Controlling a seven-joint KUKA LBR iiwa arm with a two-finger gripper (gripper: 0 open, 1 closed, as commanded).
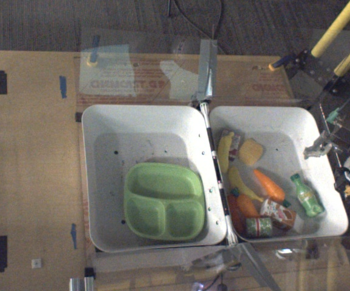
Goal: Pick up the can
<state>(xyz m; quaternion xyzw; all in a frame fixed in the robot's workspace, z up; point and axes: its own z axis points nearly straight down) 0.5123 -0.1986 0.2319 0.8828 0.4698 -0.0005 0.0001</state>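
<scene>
Item one, the task piece: a small cylindrical metal can with a red and green label [258,227]. I read it as lying on its side at the near wall of the right-hand shallow white plastic bin [284,119], toward that bin's near-left corner. Item two: a red and white printed container [278,214], just beside the can on its far-right side, apparently touching. Item three: two orange plastic carrots, one [268,185] further back and one [245,205] close to the can's far-left side. Item four: a yellow plastic banana [224,152] along the left wall, with a pale yellow block [251,151] beside it. Item five: a small green plastic bottle [306,195], to the right and apart from the can. Item six: a green three-compartment plastic plate [163,200] in the left-hand white bin [102,132]. Item seven: the two-finger metal gripper [316,147], over the right bin's right rim and well apart from the can; I cannot tell whether it is parted or closed. Handling note: I judge the can stiff, light, smooth and liable to roll, so I would grip across the curved body at mid-length. The crowding neighbours and the near wall leave little room.
</scene>
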